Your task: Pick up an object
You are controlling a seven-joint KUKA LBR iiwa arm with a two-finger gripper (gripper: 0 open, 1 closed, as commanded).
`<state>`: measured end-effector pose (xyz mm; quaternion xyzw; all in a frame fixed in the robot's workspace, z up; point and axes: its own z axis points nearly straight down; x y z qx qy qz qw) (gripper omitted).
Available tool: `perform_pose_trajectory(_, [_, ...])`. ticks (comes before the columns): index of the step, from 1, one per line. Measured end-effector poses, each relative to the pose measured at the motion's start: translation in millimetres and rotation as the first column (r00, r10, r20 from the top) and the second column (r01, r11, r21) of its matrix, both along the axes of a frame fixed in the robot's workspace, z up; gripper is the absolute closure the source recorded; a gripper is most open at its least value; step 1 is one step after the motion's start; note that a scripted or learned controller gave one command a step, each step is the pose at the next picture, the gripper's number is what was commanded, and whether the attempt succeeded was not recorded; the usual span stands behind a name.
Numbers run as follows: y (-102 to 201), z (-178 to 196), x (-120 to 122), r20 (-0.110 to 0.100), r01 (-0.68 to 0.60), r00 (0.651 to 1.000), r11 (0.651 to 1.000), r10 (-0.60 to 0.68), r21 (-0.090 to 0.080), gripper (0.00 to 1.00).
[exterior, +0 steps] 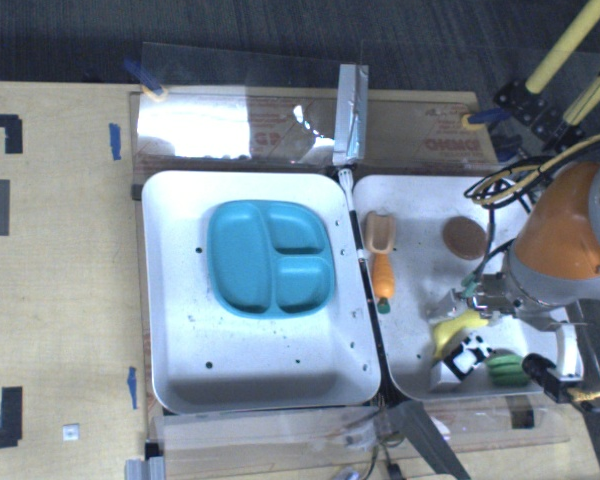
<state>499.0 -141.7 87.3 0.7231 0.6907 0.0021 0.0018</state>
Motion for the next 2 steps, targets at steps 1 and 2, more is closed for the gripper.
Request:
perform_pose_trajectory(1, [33.1,0.6,-17.2,0.003,-0.052,0.999,0.999,0.052,-0.003,0.00])
perform_pose_trajectory(2, [32.7,10.4,-16.4,0.006,-0.049,0.999,0.999,0.049,-0.003,1.00])
